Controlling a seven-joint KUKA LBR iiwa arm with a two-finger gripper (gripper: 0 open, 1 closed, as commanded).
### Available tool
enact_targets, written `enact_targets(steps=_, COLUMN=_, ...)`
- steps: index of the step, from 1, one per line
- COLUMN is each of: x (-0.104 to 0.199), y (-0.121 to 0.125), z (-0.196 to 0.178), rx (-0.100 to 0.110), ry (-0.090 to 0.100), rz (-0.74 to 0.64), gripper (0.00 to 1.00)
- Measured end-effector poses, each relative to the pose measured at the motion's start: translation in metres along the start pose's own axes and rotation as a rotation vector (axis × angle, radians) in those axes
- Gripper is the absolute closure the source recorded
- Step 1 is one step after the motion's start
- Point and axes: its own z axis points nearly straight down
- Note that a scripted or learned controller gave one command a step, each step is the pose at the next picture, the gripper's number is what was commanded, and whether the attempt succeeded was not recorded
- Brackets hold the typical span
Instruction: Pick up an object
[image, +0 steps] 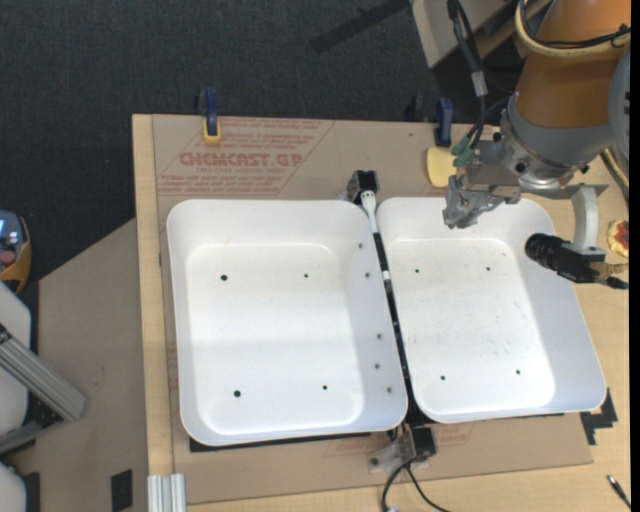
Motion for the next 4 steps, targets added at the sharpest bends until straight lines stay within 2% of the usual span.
enact_targets(steps=1, x=-0.007, y=0.004, z=-0.022, rx=-0.01, ry=-0.003, rz=0.004, gripper=1.0)
enact_targets(steps=2, x=-0.009, y=-0.03, z=-0.037, rx=-0.004, ry=-0.001, rz=0.006, gripper=1.0)
enact_targets(steps=3, x=0.043, y=0.035, z=0.044, rx=-0.001, ry=0.0, rz=-0.001, gripper=1.0)
enact_targets(steps=4, x=0.03, y=0.043, z=-0.045, rx=-0.016, ry=-0.003, rz=0.004, gripper=1.0)
